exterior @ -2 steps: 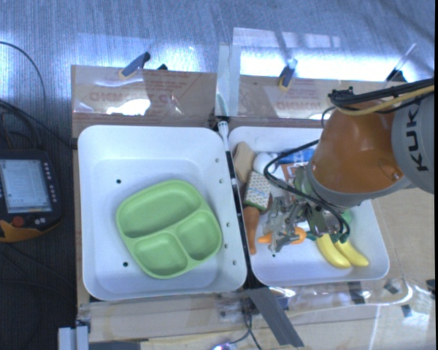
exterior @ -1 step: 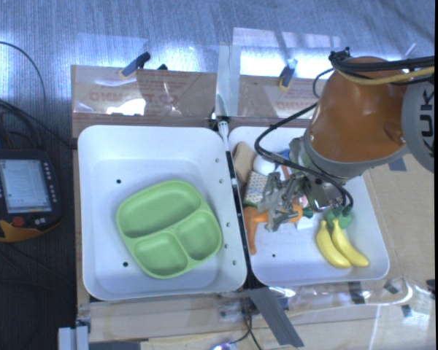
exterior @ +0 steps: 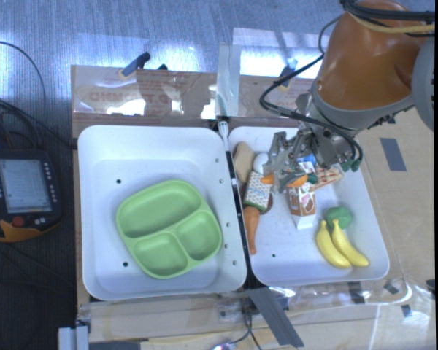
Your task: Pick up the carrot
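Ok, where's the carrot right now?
The carrot lies in the right bin, along its left wall, just below a small patterned carton and left of the bananas.

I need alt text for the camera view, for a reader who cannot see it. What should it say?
A robot gripper hovers over the right white bin, above small food cartons, while the carrot lies untouched at the bin's left wall. Bananas lie near the bin's front right; the left bin holds a green divided plate.

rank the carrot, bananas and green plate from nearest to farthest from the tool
1. carrot: left edge of the right bin, just below-left of the tool.
2. bananas: right bin's lower right corner.
3. green plate: in the left bin, farthest.
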